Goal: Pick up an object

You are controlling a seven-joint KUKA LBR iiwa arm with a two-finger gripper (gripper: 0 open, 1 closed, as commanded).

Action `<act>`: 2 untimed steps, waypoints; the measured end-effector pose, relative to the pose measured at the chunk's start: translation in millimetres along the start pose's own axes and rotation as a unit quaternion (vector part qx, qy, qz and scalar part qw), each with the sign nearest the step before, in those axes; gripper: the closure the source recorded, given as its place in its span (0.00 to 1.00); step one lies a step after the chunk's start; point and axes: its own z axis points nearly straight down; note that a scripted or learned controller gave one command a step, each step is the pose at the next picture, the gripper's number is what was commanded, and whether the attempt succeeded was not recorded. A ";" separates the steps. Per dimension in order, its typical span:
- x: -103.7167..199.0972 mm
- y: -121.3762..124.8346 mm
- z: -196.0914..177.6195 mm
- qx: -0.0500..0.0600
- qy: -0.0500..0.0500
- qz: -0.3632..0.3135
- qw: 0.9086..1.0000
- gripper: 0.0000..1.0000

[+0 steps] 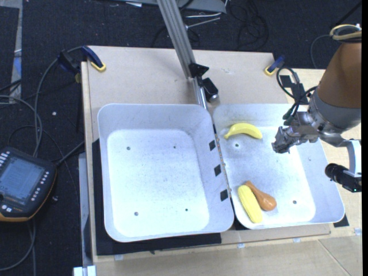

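Note:
A yellow banana [243, 131] lies at the back of the right bin [299, 171]. Near that bin's front edge a yellow corn-like piece [249, 204] lies against an orange-brown pear-shaped piece [261, 197]. My gripper [280, 145] hangs over the right bin, to the right of the banana and apart from it, well behind the two front pieces. Nothing shows between its dark fingertips.
The left bin [155, 177] stands beside the right one, their rims meeting at the middle. A slanted metal bar [181, 36] with a clamp rises behind the bins. Blue and yellow clamps [92, 59] grip the bench's back corners. A pendant [20, 180] lies off the bench at left.

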 end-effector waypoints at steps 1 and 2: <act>40.7 20.4 4.9 0.003 0.001 -0.001 1.000 1.00; 99.3 30.2 13.6 0.003 0.001 -0.002 1.000 1.00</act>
